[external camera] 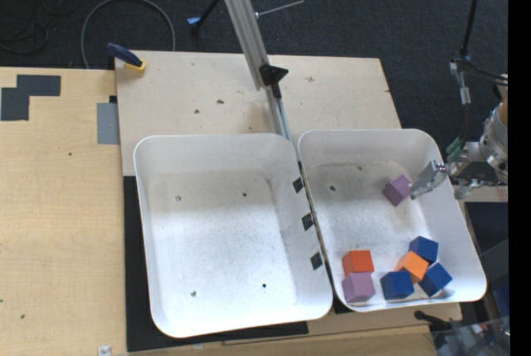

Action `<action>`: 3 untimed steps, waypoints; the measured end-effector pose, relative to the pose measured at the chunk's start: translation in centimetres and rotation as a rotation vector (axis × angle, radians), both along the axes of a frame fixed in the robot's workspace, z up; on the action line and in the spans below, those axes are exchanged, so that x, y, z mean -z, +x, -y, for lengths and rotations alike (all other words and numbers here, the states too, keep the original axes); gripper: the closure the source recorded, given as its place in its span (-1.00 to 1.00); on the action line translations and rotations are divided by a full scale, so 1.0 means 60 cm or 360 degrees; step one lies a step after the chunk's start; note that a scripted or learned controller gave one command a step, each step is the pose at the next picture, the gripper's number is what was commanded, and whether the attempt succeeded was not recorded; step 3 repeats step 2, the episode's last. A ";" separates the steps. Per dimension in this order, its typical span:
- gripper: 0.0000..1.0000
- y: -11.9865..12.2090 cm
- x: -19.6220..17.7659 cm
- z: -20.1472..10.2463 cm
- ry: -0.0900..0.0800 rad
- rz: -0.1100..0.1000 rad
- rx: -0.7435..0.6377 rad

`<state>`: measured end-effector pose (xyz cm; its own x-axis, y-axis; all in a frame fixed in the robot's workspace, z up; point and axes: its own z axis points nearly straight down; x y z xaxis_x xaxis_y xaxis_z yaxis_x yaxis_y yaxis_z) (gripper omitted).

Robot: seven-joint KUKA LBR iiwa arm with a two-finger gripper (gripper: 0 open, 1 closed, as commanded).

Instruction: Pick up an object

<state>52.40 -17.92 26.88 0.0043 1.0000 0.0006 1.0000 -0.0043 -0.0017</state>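
Pincer (423, 180): reaches in from the right over the right bin's far right rim; metal fingers point left and slightly down toward a purple block.
Pincer state: cannot tell whether wide or narrow; the fingers are too small and blurred to judge.
Purple block near pincer (397, 189): just left of the fingertips, touching or nearly so, tilted; whether it sits between the fingers cannot be told. It is in the upper right part of the right bin.
Right bin (377, 143): white, shallow; the pincer is at its right wall.
Orange block (358, 261): below and left of the pincer, well apart, near the bin's front.
Second purple block (358, 287): directly in front of the orange block, touching it.
Cluster at front right corner: well below the pincer. One blue block (424, 248) at the back, a small orange block (412, 265) just in front of it, a blue block (397, 285) to the left and another blue block (436, 279) to the right, all packed together.
Left bin (166, 151): white, far left of the pincer, sharing a wall with the right bin.
Black clips (306, 221): three along the shared wall, left of the pincer.
Bench (207, 89): light board under both bins.
Metal rail (241, 10): slanted, up and left of the pincer, behind the bins.
Blue clamp (124, 56): far left of the pincer, at the bench's back left corner.
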 end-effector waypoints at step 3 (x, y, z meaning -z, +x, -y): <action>-1.00 0.195 0.173 0.012 -0.0001 0.0006 -0.0013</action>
